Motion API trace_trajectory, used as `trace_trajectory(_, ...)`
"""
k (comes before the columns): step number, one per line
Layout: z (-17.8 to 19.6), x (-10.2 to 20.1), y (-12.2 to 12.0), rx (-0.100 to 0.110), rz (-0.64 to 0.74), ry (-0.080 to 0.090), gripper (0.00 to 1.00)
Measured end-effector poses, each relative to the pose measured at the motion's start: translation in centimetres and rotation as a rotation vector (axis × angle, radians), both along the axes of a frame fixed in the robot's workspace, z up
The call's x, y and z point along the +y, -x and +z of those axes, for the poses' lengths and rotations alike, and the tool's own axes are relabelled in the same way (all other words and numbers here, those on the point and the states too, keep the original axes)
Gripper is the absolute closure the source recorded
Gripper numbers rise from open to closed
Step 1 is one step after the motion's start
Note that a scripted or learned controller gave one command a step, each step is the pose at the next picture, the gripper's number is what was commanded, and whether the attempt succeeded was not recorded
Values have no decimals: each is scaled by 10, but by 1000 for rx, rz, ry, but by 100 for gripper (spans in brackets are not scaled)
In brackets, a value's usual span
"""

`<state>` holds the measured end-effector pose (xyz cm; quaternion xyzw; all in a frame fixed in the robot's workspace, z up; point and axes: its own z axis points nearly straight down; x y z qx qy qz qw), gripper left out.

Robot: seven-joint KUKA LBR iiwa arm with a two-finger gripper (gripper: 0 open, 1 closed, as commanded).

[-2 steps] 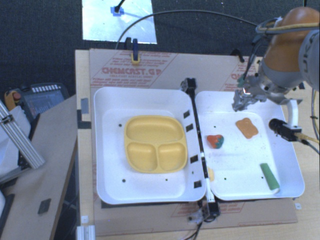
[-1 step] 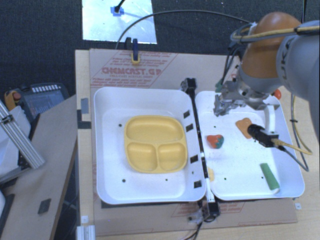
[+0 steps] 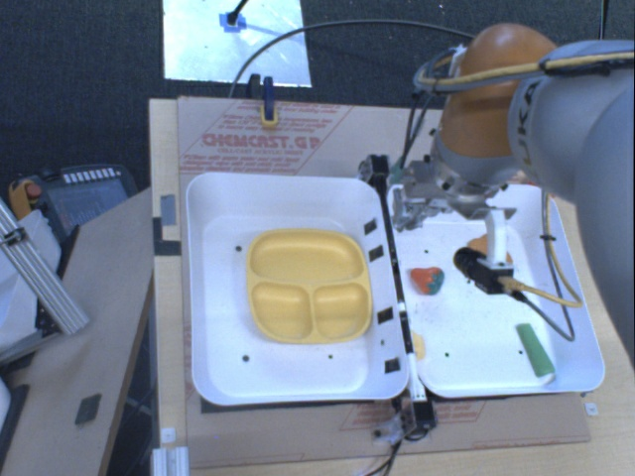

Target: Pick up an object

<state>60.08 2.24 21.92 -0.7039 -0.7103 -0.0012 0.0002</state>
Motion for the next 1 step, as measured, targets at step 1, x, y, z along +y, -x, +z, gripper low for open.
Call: trace_trajectory(1,12,57,10,0,1,0,100)
